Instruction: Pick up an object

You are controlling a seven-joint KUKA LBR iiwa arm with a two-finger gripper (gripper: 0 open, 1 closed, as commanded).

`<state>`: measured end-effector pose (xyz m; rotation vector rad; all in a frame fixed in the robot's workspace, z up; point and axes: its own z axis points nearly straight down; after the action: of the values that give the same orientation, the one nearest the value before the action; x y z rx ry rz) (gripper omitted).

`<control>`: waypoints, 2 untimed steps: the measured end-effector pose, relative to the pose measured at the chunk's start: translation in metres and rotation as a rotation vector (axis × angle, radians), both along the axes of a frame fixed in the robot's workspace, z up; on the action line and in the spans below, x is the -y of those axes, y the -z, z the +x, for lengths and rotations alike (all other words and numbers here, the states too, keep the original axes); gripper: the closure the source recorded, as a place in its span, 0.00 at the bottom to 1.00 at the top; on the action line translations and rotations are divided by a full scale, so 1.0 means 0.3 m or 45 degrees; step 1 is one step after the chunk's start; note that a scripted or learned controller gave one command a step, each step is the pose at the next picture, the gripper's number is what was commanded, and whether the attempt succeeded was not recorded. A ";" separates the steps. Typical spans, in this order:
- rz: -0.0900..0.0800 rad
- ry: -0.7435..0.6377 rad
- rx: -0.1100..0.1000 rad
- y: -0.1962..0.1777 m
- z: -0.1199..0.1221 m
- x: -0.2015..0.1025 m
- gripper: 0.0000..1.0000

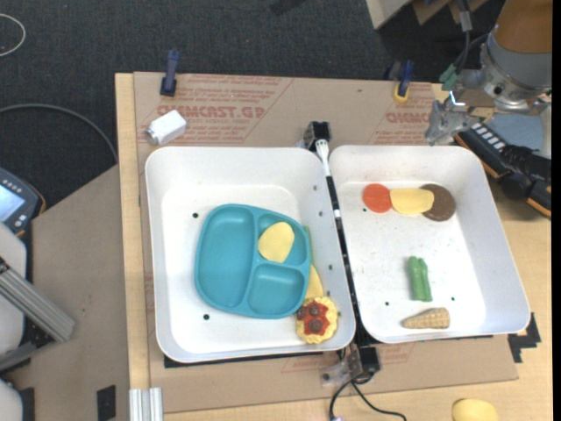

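Objects for the picking lie spread across both white bins, so let's run across from the left. Left bin [166, 235] first: a teal divided tray [232, 266] sits in the middle of it, with a pale yellow piece [277, 241] resting in its upper right compartment. Just off the tray's lower right corner, a yellow-and-red pizza-like toy [316, 317] lies against the bin's near wall, and a yellow sliver [314, 281] peeks out between it and the tray.

Over the seam now, into the right bin [491, 261]. Near the far side there's a row of three, touching or overlapping: an orange-red disc [378, 198], a yellow oval [411, 202], a brown round piece [441, 203]. Well apart from them, lower down, a green vegetable [419, 278] lies on its own, and near it, by the near wall, a tan cone [426, 319].

And the gripper [443, 123]? It hangs at the bin's far right corner, above the rim, nothing between its fingers. How wide they stand, I can't tell from here.
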<state>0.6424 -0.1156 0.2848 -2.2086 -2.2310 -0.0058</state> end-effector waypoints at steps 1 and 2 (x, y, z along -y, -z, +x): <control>-0.017 0.021 0.014 -0.271 0.033 0.347 1.00; -0.009 -0.001 0.025 -0.716 0.086 0.005 1.00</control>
<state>0.6681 -0.1172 0.4997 -2.2207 -2.2452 -0.0200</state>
